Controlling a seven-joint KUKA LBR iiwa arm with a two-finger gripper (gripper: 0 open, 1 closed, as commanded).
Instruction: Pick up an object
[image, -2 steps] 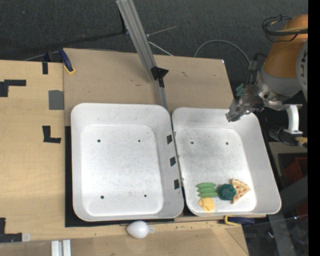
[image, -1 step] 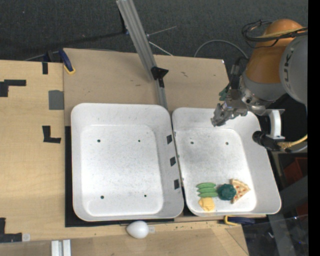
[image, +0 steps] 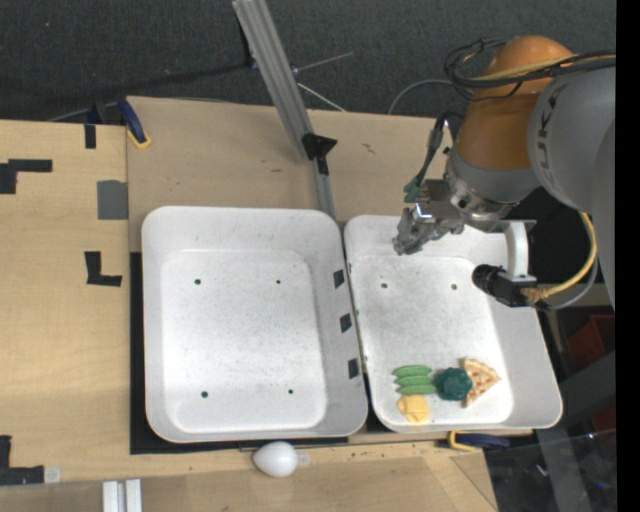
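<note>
Toys (image: 440, 384) lie clustered at the right bin's (image: 520, 330) near end, well apart from my gripper (image: 412, 236), whose grip state I cannot tell.

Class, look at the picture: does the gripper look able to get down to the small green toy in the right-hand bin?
Probably yes. The gripper hangs over the far end of the right bin, and the green toy lies uncovered near the front, though yellow pieces crowd its sides.

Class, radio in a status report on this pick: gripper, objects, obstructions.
Gripper over right bin's far edge, nothing seen between its fingers. Toys clustered at right bin's near end, untouched. Nothing between gripper and toys.
</note>
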